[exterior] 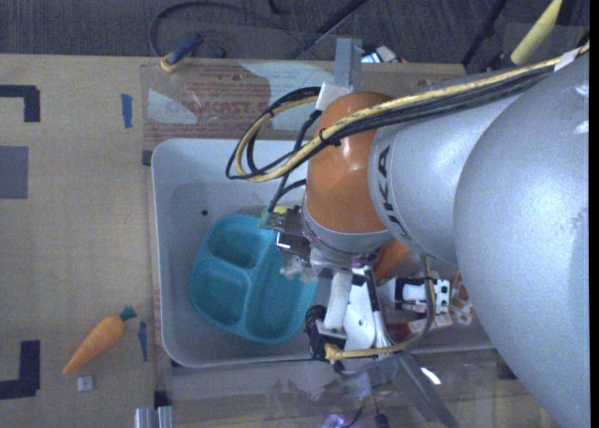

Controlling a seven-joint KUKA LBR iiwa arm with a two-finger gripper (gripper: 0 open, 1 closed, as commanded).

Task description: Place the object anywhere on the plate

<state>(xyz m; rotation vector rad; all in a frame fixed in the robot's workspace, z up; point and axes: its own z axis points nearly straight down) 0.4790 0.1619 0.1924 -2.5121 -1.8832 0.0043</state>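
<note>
The toy carrot (94,344), taken as the object, lies on the counter (75,229) outside the bin (173,173), well apart from the teal plate (234,276); probably light, smooth and tapered, so grasp across its thick mid-body; gripper (348,318) opening cannot be told.
</note>
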